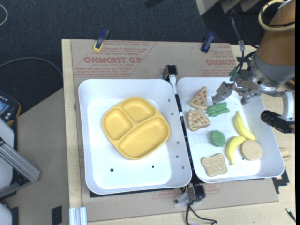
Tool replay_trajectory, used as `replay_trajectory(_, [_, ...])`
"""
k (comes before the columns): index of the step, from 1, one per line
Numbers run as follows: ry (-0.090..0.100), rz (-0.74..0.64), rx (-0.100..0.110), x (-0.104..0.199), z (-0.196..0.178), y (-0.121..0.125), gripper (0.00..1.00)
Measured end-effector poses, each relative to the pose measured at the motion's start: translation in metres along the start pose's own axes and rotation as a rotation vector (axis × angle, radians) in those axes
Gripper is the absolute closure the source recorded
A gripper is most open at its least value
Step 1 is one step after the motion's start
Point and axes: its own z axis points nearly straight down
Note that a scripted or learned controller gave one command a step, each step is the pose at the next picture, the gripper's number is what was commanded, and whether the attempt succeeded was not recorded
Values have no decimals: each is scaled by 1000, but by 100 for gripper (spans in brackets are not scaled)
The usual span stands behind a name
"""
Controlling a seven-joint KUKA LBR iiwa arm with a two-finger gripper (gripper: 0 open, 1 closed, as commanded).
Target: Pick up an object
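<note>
Over the right bin (pixel 274 170), the gripper (pixel 221 93) hangs just above a green pea pod (pixel 217 109); whether its fingers are spread cannot be told. Waffle pieces (pixel 198 108), bananas (pixel 238 137) and toast (pixel 214 164) lie nearby. A yellow tray (pixel 136 127) sits in the left bin (pixel 91 125).

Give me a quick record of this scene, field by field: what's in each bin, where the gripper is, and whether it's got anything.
left bin: yellow divided plate
right bin: two waffle pieces, green pea pod, green leafy piece, two bananas, round cookie, bread slice
gripper: over the right bin's far part, just above the pea pod
held item: none seen between the fingers
</note>
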Motion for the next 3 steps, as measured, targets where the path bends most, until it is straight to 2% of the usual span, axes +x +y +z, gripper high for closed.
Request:
replay_trajectory(1, [-1,-1,-3,0,-11,1,100])
replay_trajectory(2, [3,-1,3,24,-42,-80,100])
replay_trajectory(3, [1,-5,3,58,66,15,100])
